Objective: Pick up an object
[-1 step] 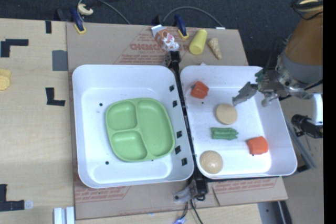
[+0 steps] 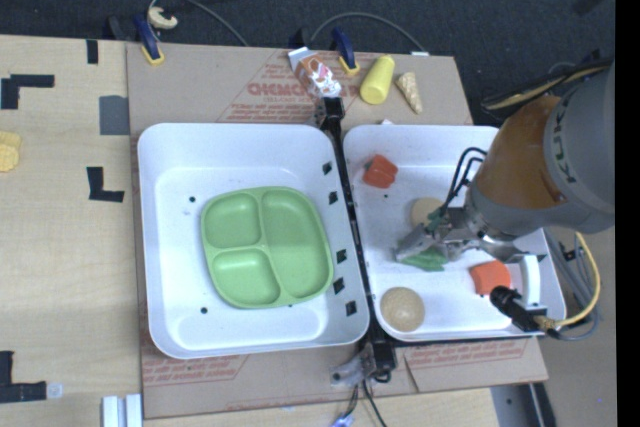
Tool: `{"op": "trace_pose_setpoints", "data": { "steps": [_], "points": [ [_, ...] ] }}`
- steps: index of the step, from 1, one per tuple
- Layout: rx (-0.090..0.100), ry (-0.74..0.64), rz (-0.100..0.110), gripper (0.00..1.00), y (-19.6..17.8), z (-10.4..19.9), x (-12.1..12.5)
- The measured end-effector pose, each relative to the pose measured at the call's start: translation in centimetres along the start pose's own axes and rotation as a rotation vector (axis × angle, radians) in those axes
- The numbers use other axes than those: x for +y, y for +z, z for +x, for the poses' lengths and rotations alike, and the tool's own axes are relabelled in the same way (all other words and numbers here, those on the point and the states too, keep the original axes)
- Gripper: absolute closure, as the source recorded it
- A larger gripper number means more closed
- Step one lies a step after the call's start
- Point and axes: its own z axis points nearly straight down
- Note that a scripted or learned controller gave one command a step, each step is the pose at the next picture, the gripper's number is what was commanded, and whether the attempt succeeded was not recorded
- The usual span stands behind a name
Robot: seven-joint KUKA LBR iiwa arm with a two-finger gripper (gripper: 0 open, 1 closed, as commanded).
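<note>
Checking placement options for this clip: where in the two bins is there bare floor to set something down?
Left bin: bare strips ring the green divided plate, widest along the far edge. Right bin: open along the far wall past the red block; crowded around the hand, green item, tan round and orange piece.

Red print runs across the brown cardboard sheet (image 2: 262, 93) under the bins, at its far edge; it is upside down and seems to read "CHEMCO", though the letters are too small to be sure. Large dark letters mark the grey arm (image 2: 578, 150), cut off at the right.
</note>
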Motion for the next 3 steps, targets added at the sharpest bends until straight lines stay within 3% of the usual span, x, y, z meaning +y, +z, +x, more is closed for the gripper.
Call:
{"op": "trace_pose_setpoints", "data": {
  "steps": [1,2,3],
  "points": [
    [-0.003,0.000,-0.007,0.00,1.2,2.5,1.8],
    [-0.003,-0.001,-0.010,0.00,1.2,3.1,7.3],
    [-0.004,0.001,-0.007,0.00,1.2,0.9,-0.3]
  ]
}}
